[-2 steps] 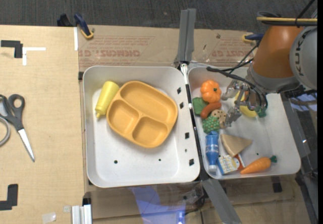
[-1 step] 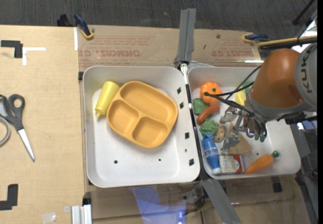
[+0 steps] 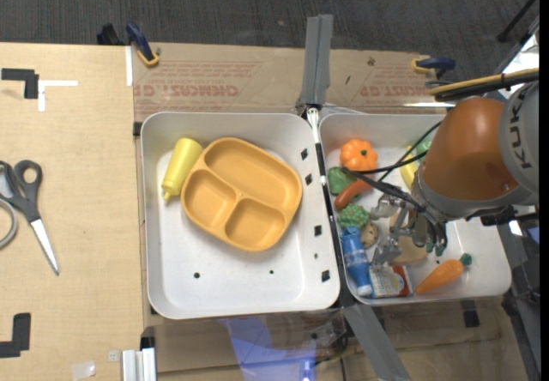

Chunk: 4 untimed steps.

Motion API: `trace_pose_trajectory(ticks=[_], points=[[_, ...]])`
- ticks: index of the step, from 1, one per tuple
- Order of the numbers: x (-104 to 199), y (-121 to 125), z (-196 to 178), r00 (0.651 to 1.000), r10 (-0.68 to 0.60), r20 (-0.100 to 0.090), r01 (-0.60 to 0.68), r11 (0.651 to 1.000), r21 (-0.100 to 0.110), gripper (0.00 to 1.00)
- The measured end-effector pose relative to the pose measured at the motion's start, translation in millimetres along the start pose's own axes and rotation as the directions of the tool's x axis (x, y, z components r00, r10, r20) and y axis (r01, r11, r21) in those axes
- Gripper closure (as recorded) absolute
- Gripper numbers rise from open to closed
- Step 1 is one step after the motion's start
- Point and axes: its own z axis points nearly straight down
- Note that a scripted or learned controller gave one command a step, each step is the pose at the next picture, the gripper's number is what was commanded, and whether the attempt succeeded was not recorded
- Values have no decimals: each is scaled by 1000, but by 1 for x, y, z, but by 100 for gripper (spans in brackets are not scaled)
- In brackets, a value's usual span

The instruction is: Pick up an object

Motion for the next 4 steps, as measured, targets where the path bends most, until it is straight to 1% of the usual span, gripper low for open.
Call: trace_pose_trajectory(ticks=[1,2,3,4], points=[[-50,-17,-6,996,-92,-12,92,996,-1,0],[-127,18,4,994,-110,-10,110,994,-2,0],[-129,17,-7,994,-112,-6,112,994,0,100],[-149,-54,-152,991,136,-10,-136,991,2,100]])
